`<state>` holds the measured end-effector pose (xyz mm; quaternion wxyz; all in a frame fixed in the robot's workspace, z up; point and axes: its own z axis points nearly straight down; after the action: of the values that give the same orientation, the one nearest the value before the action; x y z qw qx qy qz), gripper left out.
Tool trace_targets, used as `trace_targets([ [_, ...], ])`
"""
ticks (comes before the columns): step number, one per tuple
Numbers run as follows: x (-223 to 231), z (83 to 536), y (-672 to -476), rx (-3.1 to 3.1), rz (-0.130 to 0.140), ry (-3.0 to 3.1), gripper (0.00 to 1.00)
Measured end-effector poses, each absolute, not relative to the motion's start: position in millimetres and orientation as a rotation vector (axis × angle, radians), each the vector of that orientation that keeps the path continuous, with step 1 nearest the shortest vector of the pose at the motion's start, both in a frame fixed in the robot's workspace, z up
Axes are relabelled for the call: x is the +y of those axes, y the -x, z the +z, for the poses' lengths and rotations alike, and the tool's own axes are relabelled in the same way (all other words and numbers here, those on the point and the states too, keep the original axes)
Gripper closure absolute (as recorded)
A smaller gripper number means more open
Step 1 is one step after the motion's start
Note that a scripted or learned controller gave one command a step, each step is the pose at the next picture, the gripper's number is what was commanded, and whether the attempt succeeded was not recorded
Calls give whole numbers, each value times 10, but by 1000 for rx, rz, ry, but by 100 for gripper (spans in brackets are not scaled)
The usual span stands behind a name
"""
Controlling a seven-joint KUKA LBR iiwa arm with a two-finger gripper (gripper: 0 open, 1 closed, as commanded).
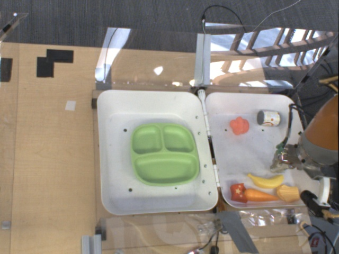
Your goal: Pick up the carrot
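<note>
The carrot (260,196) is an orange tapered piece lying flat along the front wall of the right bin (228,157). A red toy pepper (238,192) touches its left end and a yellow-orange chunk (288,193) lies at its right end. A yellow banana (266,181) lies just behind it. My gripper (282,159) hangs over the right side of that bin, behind and to the right of the banana and apart from the carrot. The arm's orange band (324,131) shows at the right edge.
A pink-red strawberry-like toy (239,125) and a small white can (268,118) lie at the back of the right bin. The left bin (114,157) holds a green divided plate (165,154). A metal divider (207,136) separates the bins.
</note>
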<state>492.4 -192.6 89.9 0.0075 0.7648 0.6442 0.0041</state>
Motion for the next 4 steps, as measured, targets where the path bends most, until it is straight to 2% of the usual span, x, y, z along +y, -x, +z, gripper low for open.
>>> trace_targets([
  [1,-1590,905,-4929,2400,8,-1993,100],
  [2,-1301,914,-4946,2915,1,-1098,100],
  [3,-1818,903,-4941,2375,17,-2036,100],
  [4,-1860,903,-4935,2365,11,-2039,0],
])
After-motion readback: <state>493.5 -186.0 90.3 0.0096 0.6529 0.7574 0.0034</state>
